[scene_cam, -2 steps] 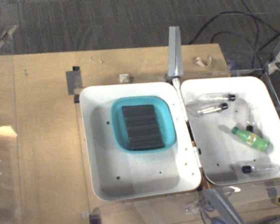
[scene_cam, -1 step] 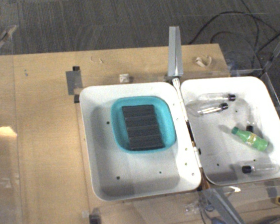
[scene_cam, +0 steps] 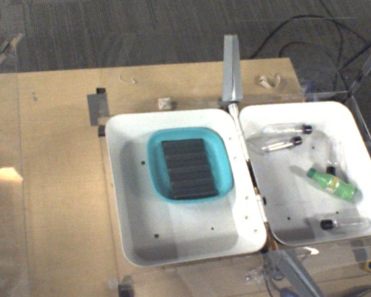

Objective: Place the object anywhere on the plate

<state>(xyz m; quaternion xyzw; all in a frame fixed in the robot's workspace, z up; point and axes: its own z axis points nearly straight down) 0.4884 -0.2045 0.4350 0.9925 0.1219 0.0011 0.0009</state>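
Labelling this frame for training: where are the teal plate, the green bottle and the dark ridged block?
teal plate (scene_cam: pixel 223 167): camera view, right rim.
green bottle (scene_cam: pixel 334 185): camera view, mid-body.
dark ridged block (scene_cam: pixel 188 169): camera view, centre of top.

Lab: wooden bench (scene_cam: pixel 57 192), 2 white bins (scene_cam: pixel 130 184), loose cables (scene_cam: pixel 305 28).

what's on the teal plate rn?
A dark ribbed block lies flat on the teal plate in the left bin, covering most of its middle. The plate surface beneath the block is hidden.
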